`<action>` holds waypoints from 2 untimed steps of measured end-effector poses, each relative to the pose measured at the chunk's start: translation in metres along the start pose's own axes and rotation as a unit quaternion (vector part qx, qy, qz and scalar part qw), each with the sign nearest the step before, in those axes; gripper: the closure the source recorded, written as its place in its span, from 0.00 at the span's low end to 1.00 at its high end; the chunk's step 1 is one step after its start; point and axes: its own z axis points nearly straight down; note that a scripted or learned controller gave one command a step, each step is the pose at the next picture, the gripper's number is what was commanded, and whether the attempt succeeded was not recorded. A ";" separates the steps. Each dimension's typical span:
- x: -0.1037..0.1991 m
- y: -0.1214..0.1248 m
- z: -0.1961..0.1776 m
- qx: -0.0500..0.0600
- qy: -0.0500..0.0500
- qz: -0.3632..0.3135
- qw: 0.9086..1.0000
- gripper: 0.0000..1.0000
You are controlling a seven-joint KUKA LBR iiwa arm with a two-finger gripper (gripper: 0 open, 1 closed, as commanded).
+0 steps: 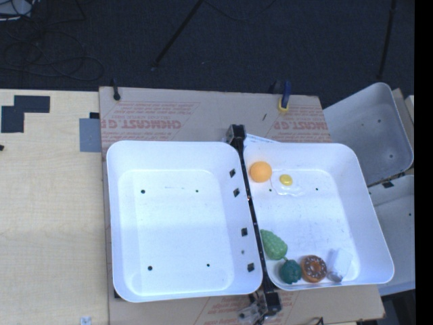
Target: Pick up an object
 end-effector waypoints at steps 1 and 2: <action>-0.027 -0.041 -0.001 0.001 0.000 0.003 1.000 1.00; 0.002 -0.003 0.000 0.000 0.000 0.000 1.000 1.00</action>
